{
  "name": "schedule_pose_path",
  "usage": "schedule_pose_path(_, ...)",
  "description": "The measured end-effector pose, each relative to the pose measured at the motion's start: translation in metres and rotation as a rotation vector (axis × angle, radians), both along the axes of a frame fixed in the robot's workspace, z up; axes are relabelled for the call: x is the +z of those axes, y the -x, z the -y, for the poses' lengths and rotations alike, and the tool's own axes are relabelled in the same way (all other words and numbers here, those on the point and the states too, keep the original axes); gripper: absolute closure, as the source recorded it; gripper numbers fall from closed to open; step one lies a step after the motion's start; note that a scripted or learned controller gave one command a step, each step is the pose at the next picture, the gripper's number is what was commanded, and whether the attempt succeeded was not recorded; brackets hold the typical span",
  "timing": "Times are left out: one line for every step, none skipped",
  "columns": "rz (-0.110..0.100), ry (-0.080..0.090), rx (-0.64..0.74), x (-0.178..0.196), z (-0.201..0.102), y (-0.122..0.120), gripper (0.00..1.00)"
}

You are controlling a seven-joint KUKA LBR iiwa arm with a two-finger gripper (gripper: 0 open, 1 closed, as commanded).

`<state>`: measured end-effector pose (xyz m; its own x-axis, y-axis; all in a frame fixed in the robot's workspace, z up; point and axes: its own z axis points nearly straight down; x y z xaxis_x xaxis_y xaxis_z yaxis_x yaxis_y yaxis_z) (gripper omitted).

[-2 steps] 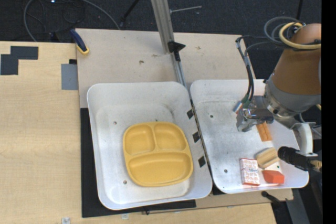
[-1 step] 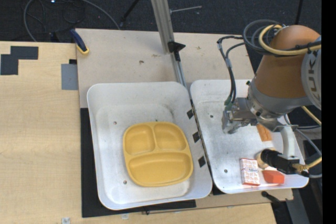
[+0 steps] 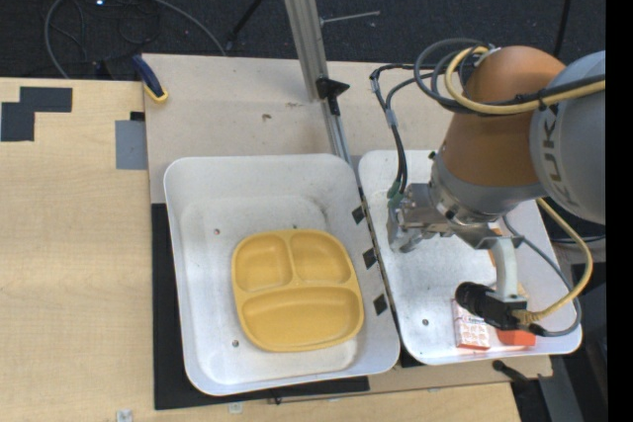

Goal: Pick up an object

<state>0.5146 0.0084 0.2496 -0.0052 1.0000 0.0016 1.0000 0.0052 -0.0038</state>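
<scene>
The red-and-white packet [image 3: 473, 335] is lying flat in the near right corner of the right bin [image 3: 427, 311]. It is looking light, thin and flimsy, with an edge offering the likeliest hold. Its print is proving too small to read. The claw [image 3: 401, 230] is hanging over that bin's left side, apart from the packet, and its opening cannot be told. A stiff yellow divided plate [image 3: 297, 290] is sitting in the left bin [image 3: 198, 212].

From here the arm [image 3: 495, 128] leans over the right bin [image 3: 427, 299] and covers its far middle, so that stretch of floor is hidden. The gripper [image 3: 410, 230] is mostly tucked under the arm. The red-and-white packet [image 3: 473, 333] at the bin's near corner is partly covered, and its print is too small to read.
</scene>
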Motion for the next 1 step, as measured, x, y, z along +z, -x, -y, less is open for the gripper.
schedule_pose_path(0.000, 0.000, 0.000, 0.0039, -0.0538, 0.0094, 1.00)
